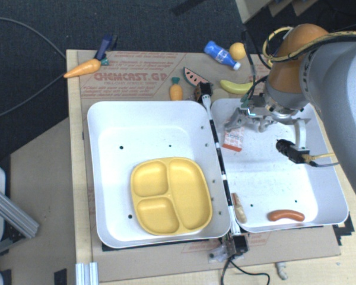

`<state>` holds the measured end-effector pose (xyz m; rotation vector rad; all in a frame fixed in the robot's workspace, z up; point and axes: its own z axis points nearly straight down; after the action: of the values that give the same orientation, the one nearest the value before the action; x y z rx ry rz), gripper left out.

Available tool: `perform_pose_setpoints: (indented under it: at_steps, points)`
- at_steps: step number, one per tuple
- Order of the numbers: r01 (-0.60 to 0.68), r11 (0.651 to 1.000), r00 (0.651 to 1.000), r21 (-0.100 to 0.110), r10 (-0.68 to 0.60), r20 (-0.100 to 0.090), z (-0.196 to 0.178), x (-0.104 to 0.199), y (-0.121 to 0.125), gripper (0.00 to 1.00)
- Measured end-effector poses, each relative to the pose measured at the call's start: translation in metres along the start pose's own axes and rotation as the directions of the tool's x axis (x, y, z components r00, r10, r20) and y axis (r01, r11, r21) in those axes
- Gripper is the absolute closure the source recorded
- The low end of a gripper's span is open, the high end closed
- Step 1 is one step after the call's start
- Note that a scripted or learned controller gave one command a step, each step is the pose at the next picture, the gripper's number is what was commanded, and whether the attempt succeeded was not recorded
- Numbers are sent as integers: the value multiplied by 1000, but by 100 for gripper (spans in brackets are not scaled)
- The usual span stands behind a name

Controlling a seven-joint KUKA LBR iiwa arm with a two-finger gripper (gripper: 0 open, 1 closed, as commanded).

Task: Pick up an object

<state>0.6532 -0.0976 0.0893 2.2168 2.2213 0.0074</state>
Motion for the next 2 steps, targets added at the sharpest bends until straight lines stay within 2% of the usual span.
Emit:
perform_pose_setpoints:
  at_steps: [1, 2]
  points:
    - [0, 1000, 1000, -1, 0, 0, 0, 5, 16, 0]
    - [0, 1000, 1000, -1, 0, 0, 0, 3, 16, 0]
